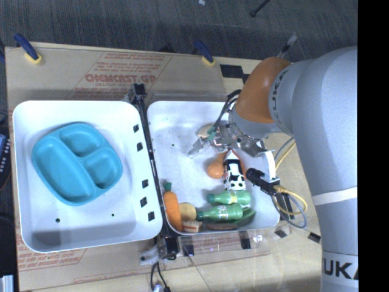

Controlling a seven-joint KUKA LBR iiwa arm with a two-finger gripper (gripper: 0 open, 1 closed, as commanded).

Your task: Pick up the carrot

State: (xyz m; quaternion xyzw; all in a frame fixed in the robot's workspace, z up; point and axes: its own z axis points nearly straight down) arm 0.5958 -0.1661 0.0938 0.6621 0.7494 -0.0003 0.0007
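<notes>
My two metal fingers (203, 140) hang over the upper middle of the right-hand shallow white bin (163, 117), pointing toward its left side; they stand spread apart with nothing between them, above bare bin floor. Behind them my wrist bends down from the orange band (261, 96) and the thick grey arm (322, 139) that comes in from the right, with cables (285, 199) looping off beside the bin's right edge.

Just below my fingers lies a small round orange ball-like fruit (215, 168), and touching it on the right a black-and-white cow-patterned toy (234, 174). Lower down, two green plastic bottles (228, 205) lie on their sides along the bin's near wall.

The orange carrot with a green stem tip (171, 207) lies in the lower left corner of this same bin, against the left wall, its green end pointing up the bin and its body running toward the near edge. It is well apart from my fingers. A small pale yellowish lump (187, 211) rests against its right side.

The left-hand white bin (24, 212) carries a light blue divided plastic tray (76, 162). Both bins sit on the cardboard-covered desk (121, 72).
</notes>
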